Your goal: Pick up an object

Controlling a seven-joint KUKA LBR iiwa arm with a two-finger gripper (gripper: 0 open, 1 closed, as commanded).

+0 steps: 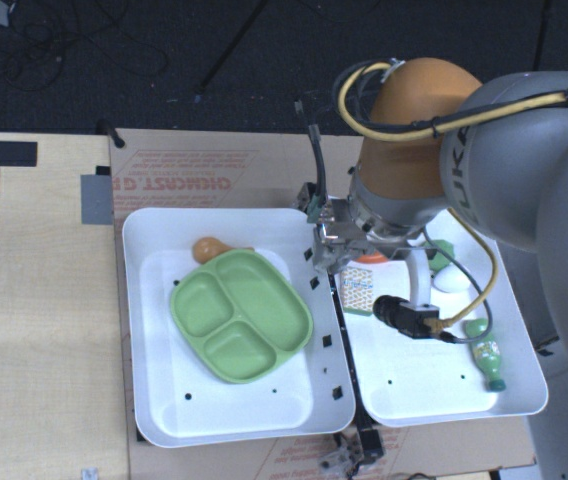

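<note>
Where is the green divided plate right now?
The green divided plate lies in the left bin, roughly centred, with a small orange object at its upper-left edge.

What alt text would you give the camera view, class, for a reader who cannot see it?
A grey and orange robot arm reaches over the right white bin, above a small carton and a green bottle. The left bin holds a green divided tray and an orange object.
</note>
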